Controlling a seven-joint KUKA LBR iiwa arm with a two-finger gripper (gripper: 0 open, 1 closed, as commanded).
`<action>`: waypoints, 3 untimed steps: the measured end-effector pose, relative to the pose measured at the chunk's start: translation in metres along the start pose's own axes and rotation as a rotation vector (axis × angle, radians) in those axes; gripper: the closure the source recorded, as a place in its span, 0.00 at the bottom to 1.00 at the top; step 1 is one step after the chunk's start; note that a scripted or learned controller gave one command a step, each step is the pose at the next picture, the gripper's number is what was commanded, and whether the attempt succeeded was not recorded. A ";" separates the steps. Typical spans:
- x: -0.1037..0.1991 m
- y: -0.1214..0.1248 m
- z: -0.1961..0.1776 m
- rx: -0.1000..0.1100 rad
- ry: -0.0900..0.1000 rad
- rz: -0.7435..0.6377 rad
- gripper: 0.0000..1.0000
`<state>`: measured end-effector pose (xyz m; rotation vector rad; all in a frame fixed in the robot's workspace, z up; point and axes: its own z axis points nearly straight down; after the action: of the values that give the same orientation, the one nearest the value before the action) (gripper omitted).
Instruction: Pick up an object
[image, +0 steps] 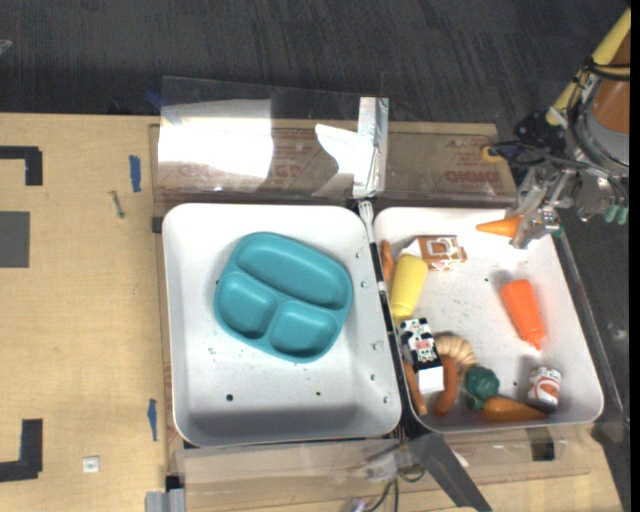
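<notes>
Hanging over the far right corner of the right bin (580, 330), the tool (535, 222) appears to pinch a small orange cone-shaped piece (497, 227), whose tip juts left from between its fingers — closed on it, as far as this slanted view allows. The piece sits at about rim height, so I judge it lifted rather than resting, though that is hard to confirm.

Other candidates lie loose in the same bin: a yellow bottle-like toy (407, 283) near the dividing wall, an orange carrot-like piece (523, 310) toward the right, and a crowded cluster at the near edge — a black-and-white block (421, 346), a teal lump (481, 382), a small red-and-white can (545, 384). That crowding probably explains choosing the isolated corner piece, where the fingers have room.

The left bin (190, 330) holds a teal divided tray (284, 293), well apart from the arm. Both bins sit on the worktop (80, 300).
</notes>
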<state>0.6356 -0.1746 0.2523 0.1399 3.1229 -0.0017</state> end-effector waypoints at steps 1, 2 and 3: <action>-0.002 0.000 -0.012 0.001 -0.010 0.000 1.00; -0.020 0.030 0.008 -0.002 0.007 0.001 1.00; -0.023 0.030 -0.007 0.000 -0.008 0.001 1.00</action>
<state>0.6611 -0.1468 0.2601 0.1408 3.1151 -0.0019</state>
